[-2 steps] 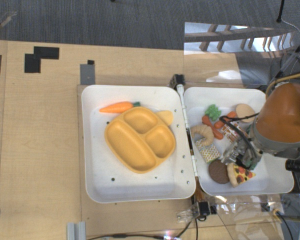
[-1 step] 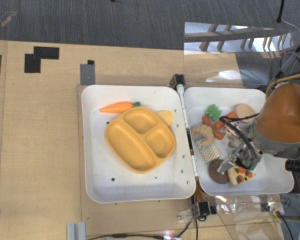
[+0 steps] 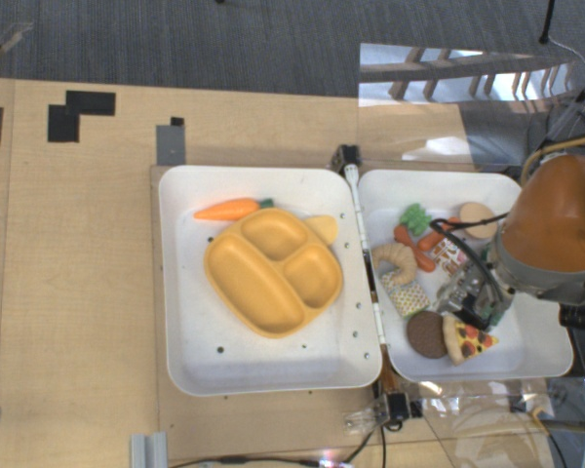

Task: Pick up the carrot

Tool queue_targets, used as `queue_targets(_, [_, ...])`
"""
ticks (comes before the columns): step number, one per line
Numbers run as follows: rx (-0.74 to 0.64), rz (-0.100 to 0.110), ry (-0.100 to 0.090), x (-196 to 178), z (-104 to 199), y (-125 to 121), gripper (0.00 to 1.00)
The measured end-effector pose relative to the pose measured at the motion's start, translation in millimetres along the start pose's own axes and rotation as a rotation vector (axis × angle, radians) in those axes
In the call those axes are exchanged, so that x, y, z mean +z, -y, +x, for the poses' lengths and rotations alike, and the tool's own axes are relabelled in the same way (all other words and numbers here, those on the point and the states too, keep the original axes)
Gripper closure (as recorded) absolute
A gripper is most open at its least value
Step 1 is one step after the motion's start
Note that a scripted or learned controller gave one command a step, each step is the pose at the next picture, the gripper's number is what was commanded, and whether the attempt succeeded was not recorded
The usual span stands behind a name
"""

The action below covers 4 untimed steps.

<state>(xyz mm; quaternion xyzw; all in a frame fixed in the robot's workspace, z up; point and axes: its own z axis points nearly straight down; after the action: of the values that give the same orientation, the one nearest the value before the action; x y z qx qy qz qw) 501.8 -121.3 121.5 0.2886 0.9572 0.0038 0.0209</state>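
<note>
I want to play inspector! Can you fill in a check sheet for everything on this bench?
Surface: wooden bench bearing left bin and right bin.
Job's things: carrot lies in left bin, at the far edge of the yellow plate.
Clutter: toy foods in right bin, including cookie and pizza slice.
Grippers: gripper over right bin, far from carrot.
Cables: wires at near edge.
Surroundings: grey carpet.

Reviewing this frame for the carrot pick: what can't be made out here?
- Gripper: its tip is a dark tangle over the right bin, too small and cluttered to read.
- Pale piece: partly tucked behind the yellow divided plate, identity unclear.
- Carrot: lies plainly in the left bin, beside the plate's far edge.
</note>
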Motion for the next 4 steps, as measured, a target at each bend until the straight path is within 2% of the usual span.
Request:
queue_targets(1, [0.0,0.0,-0.001,0,0,0,0.0])
queue_targets(2, [0.0,-0.006,0.009,-12,-3,-3,1.0])
queue_targets(3, [0.0,-0.005,0.008,-11,-3,-3,0.0])
queue_targets(4, [0.068,0.016,-0.029,-28,9,6,0.0])
